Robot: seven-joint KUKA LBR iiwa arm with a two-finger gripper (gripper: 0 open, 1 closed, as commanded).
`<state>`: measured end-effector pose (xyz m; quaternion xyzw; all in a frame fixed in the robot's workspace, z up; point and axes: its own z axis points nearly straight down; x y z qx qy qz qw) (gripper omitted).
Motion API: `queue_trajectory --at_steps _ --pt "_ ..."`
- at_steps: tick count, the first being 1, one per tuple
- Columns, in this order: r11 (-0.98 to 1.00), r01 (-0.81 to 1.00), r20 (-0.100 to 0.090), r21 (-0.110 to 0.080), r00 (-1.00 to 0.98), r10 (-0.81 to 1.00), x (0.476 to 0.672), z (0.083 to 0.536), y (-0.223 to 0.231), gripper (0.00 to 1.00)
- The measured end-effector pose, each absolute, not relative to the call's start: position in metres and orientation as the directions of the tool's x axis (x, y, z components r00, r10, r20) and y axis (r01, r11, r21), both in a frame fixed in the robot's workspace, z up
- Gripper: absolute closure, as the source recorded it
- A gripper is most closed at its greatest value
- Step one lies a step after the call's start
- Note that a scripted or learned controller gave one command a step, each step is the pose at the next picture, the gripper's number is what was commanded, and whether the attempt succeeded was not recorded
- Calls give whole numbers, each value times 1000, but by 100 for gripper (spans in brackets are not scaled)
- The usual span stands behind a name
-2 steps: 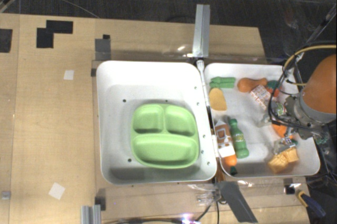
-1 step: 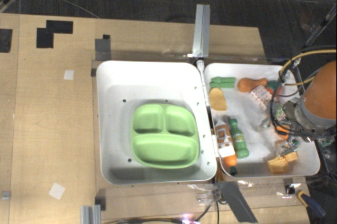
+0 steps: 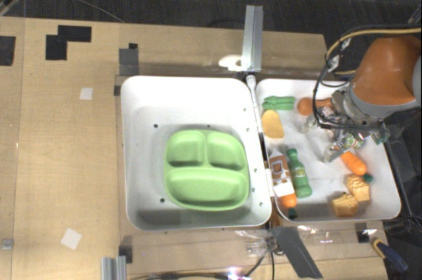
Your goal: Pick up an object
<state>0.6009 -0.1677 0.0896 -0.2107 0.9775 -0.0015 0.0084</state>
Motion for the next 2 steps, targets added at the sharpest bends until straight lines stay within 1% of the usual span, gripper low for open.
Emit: queue_trajectory --at_steps 1,2 --pt "898 -440 -14 -10 -898 -440 501 91 -146 0" --pt "932 -362 -16 -9 -932 -362 528 90 -186 0"
